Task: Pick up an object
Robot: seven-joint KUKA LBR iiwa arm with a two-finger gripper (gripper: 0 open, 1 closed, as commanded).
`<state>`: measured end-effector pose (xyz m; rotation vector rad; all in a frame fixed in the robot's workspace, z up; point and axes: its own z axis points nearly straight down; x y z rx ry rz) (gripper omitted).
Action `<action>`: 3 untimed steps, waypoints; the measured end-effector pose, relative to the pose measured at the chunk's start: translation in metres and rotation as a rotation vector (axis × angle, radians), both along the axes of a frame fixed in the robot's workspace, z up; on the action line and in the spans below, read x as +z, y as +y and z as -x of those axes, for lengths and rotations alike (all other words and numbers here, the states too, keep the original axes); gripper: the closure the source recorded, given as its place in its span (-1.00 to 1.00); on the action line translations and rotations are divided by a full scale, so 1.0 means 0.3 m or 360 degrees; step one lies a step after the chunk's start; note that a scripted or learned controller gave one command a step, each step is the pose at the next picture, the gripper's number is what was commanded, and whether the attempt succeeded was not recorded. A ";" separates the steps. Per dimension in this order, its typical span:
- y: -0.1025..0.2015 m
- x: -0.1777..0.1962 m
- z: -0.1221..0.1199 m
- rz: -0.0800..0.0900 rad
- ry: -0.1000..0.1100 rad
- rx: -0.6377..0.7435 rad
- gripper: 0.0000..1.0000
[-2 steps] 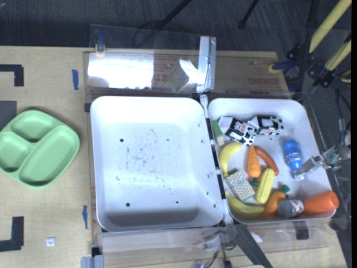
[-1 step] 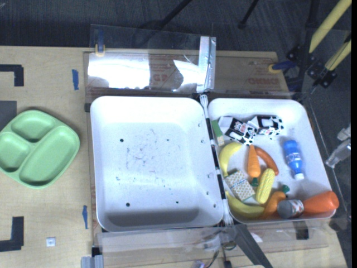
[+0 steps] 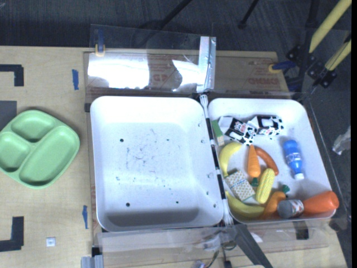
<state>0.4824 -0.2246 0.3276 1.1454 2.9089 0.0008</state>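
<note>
The right bin (image 3: 312,121) holds a pile of toy food. A yellow banana (image 3: 226,156) curves along its left wall, with a corn cob (image 3: 265,185) and a checked cracker (image 3: 240,186) beside it. An orange carrot (image 3: 253,162) lies in the middle, touching a reddish pepper (image 3: 269,158). A small blue bottle (image 3: 293,158) rests apart on the right. Two black-and-white patterned pieces (image 3: 245,129) lie near the far wall. At the near wall an orange bottle with a grey cap (image 3: 312,204) lies on its side.
The left bin (image 3: 148,158) stands next to the right one, sharing a middle divider. A green divided plate (image 3: 36,148) sits on the wooden bench at far left. A clear plastic panel (image 3: 150,66) stands behind the bins.
</note>
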 end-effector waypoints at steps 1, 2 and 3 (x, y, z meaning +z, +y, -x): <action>0.000 0.000 0.000 0.0000 0.0000 0.0000 -1.00; 0.004 -0.416 0.007 -0.0006 0.0018 0.0167 -1.00; 0.003 0.061 0.005 -0.0001 0.0015 0.0444 -1.00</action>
